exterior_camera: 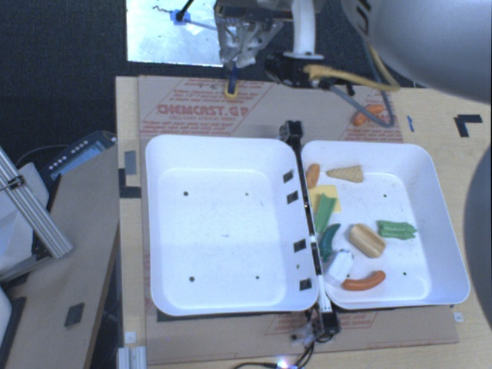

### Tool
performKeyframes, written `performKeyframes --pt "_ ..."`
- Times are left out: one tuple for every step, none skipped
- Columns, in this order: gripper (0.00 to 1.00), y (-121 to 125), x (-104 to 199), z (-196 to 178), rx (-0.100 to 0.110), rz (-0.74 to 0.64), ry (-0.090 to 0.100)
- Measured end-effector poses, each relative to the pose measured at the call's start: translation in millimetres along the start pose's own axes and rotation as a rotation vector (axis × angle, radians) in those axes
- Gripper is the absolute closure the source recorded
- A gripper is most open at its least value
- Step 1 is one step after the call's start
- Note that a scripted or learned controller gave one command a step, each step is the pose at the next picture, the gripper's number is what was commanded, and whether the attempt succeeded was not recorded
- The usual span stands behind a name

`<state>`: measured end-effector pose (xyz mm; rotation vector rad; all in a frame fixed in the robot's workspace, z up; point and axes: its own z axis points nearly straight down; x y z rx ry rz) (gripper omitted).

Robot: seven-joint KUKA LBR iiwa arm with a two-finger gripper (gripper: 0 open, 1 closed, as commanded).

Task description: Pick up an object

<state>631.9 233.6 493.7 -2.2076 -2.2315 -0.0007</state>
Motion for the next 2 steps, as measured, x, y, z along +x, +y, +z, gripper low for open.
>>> performKeyframes --pt "1.00 -130.1 3.9 -22.9 -0.002 -0.001 0.002" --pt "1.00 -146.2 2.0 -42.7 -0.005 0.005 0.001"
